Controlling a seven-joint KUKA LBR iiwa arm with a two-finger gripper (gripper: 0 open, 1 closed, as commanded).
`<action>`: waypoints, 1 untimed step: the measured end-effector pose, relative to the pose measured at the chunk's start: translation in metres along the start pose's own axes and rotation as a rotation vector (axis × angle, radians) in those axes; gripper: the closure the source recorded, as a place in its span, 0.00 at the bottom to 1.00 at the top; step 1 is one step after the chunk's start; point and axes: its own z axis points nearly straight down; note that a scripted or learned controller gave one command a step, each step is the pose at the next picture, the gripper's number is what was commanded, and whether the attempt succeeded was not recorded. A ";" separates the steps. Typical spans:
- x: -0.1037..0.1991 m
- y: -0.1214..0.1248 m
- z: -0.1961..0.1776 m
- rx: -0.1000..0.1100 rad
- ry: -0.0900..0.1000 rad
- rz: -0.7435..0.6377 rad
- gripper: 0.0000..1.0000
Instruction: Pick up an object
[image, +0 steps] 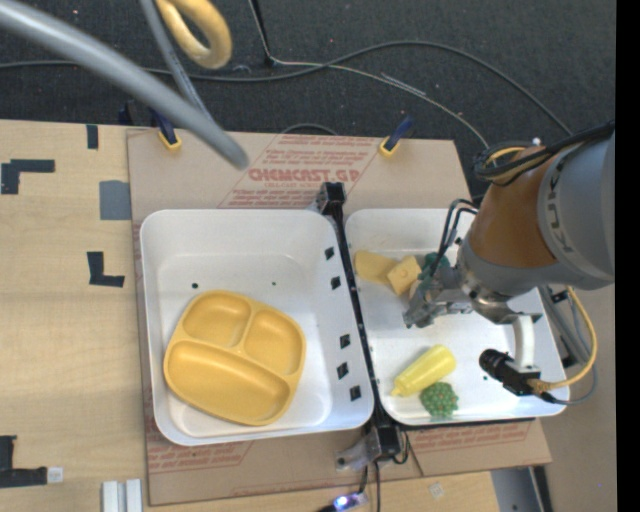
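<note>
While the arm (540, 225) is reaching in over the right bin (520, 400), its gripper (428, 300) is hanging low just beside a pale yellow cheese wedge (385, 270) near the bin's far left side; whether anything is gripped cannot be told. Nearer the camera, a yellow corn cob (423, 370) is lying with its long axis slanting from lower left to upper right, a green broccoli piece (439, 400) touching its lower end. A yellow divided plate (235, 357) is sitting in the left bin (160, 250).

Arm (560, 220) cut off at right edge. Gripper (425, 300) tip dark, small; grip state unreadable. Cheese wedge (385, 270) partly hidden behind gripper. Right bin (400, 412) far corner hidden under arm.
</note>
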 end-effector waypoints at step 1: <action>-0.002 0.006 -0.043 -0.001 -0.001 0.000 1.00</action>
